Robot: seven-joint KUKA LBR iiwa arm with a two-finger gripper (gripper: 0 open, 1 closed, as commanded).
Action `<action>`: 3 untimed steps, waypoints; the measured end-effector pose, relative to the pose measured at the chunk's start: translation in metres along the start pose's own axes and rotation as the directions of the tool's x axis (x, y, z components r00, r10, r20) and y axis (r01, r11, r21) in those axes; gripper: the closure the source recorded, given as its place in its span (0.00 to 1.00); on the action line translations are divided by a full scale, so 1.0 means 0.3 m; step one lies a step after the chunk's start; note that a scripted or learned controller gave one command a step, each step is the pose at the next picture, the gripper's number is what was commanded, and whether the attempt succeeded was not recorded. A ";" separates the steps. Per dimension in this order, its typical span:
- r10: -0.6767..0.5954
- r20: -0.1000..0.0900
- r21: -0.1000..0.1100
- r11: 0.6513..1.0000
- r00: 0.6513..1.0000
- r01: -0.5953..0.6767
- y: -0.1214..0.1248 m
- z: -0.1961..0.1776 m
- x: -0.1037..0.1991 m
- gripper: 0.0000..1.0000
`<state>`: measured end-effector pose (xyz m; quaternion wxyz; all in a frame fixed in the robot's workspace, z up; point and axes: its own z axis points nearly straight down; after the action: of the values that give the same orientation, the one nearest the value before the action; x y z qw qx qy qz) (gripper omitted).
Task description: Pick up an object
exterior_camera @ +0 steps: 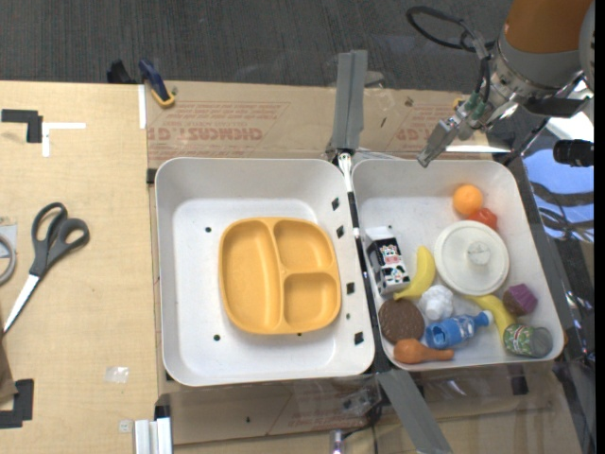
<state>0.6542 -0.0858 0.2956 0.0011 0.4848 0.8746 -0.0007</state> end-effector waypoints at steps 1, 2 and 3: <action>-0.077 -0.001 0.001 0.997 0.997 0.077 -0.095 0.354 -0.179 0.00; -0.009 -0.003 0.002 1.000 1.000 0.009 -0.219 0.679 -0.376 0.00; -0.012 0.005 -0.002 1.000 1.000 0.012 -0.213 0.639 -0.381 1.00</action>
<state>0.6607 -0.2170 0.1041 0.0038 0.4796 0.8775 -0.0009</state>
